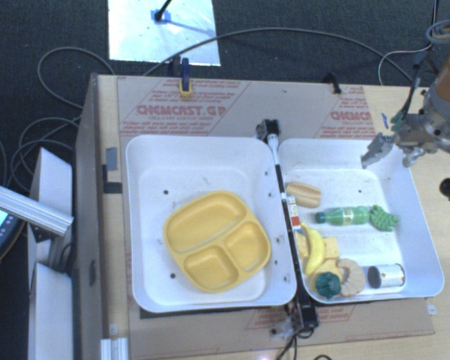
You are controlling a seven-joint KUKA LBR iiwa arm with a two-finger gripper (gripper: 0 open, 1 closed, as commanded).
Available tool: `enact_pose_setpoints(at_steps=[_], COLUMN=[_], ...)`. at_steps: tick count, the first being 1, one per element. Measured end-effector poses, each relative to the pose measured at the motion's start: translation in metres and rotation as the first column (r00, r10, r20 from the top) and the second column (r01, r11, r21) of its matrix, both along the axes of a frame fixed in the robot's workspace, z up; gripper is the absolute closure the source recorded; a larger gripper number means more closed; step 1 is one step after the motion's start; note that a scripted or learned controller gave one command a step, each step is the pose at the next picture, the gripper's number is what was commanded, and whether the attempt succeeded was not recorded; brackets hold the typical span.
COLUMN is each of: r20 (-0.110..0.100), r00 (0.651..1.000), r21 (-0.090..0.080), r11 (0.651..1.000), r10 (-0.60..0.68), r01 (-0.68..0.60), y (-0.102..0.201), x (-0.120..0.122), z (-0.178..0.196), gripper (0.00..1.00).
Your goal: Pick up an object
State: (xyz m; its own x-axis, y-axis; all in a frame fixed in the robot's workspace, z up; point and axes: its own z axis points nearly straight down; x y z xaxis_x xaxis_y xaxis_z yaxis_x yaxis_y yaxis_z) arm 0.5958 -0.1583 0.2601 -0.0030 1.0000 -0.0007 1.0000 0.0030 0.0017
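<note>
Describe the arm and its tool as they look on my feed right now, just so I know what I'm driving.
The arm enters from the right edge: grey metal at the wrist, with an orange band above it and pale cables looped near the top. The tool is grey-silver metal with a small light-blue part on it.
</note>
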Motion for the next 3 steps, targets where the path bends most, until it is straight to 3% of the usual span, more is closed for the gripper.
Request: enact_pose_setpoints(at_steps=[1,2,3], r20=[-0.006,0.005,-0.004], r00=[1.0,1.0,1.0], r21=[0.002,-0.002,0.002], r11=[1.0,1.0,1.0], r10=[-0.002,-0.002,0.0], r01=[0.002,0.002,0.0], y=[0.032,0.014,0.054], x=[-0.028,-0.073,-0.056], z=[-0.158,-0.008,-0.122], gripper=[0.0,0.0,0.0])
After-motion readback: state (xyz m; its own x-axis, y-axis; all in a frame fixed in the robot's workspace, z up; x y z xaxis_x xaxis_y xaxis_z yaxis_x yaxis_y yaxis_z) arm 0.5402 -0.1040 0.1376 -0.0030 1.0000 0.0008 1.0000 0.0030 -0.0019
